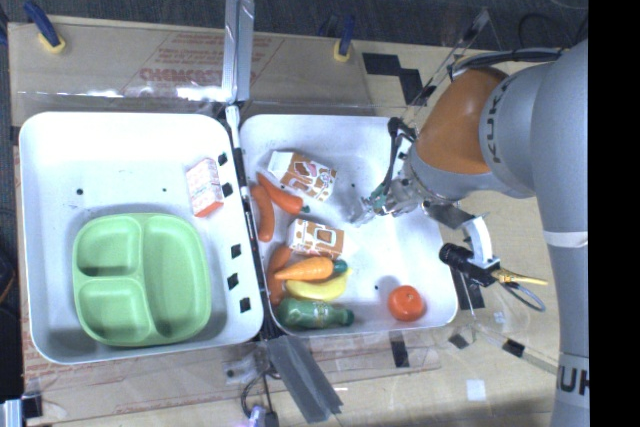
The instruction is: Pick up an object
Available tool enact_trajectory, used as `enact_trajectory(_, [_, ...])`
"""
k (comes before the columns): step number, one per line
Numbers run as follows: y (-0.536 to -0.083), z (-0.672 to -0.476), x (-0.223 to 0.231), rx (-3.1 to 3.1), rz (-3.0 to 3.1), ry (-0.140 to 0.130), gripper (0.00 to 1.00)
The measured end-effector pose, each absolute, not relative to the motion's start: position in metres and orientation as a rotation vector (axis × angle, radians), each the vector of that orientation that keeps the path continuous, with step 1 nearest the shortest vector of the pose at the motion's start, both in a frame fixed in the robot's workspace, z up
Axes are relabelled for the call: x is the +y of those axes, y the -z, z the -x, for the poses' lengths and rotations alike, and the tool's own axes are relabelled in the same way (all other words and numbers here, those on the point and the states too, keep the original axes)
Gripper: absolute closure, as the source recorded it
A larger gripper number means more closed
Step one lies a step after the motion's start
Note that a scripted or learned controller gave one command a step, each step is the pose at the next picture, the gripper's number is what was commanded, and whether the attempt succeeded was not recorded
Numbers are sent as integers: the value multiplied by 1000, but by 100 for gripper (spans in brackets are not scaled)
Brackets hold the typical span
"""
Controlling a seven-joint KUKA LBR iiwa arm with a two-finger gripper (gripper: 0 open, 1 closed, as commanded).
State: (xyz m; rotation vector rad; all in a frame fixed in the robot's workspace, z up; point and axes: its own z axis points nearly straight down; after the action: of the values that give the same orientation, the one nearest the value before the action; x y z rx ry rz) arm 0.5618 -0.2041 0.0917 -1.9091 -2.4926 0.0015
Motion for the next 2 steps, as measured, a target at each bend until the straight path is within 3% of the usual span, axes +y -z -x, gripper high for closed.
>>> enact_trajectory(1, [-92, -562, -204, -2493, 1908, -1, 0])
enact_trajectory(2, [-102, -562, -204, -2499, 1902, -2, 100])
